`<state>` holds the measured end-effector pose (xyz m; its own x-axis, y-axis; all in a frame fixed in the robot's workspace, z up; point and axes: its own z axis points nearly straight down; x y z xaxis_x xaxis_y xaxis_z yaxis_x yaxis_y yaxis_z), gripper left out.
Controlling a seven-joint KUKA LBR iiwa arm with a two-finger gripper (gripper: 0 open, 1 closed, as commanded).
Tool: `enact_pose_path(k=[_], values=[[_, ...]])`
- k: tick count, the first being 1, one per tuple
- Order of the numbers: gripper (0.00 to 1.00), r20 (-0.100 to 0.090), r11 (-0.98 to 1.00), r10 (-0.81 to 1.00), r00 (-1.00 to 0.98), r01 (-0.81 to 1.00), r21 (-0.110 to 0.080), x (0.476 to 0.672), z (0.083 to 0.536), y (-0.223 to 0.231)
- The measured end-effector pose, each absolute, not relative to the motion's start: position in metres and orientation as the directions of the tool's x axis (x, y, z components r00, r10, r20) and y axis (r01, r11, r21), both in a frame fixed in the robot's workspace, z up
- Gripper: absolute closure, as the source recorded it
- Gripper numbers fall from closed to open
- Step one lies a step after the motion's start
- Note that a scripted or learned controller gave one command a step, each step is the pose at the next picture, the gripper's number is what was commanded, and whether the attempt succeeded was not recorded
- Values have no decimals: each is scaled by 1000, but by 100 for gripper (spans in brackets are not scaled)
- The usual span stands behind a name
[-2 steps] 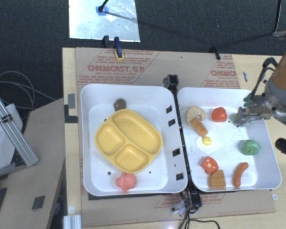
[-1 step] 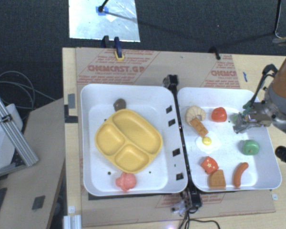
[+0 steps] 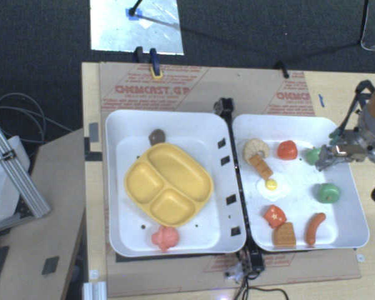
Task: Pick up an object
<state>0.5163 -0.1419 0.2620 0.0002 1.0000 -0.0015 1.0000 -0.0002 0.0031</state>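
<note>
Camera view | claw (image 3: pixel 325 158) closure unclear, beside small green lump (image 3: pixel 312 155) | glossy yellow three-compartment tray (image 3: pixel 168 184)

Divided tray (image 3: pixel 169 183) in left bin (image 3: pixel 122 167); toy foods (image 3: pixel 272 186) in right bin (image 3: pixel 356 224).

Robotics lab, not a home. My bench (image 3: pixel 194 80) sits mid-frame, covered in cardboard (image 3: pixel 175 87) printed "CHEMCAST", held by a clamp (image 3: pixel 155 64) at the top edge. Two white bins (image 3: pixel 175 120) lie side by side on it, with plastic toy food (image 3: pixel 286 150) in the right one and a yellow tray (image 3: pixel 169 183) in the left. Dark carpet (image 3: pixel 37 36) up top, loose cables (image 3: pixel 19 108) at left, aluminium framing (image 3: pixel 15 174) lower left, a foil sheet (image 3: pixel 136 16) on the floor at top.
</note>
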Motion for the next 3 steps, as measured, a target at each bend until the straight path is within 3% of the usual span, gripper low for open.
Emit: enact_pose_path(k=[1, 2, 3], values=[[100, 0, 1, 1000, -1, 1000, 1, 498, 255, -130], [100, -2, 0, 1000, 0, 1000, 3, 520, 252, -155], [100, -2, 0, 1000, 0, 1000, 3, 521, 260, -166]])
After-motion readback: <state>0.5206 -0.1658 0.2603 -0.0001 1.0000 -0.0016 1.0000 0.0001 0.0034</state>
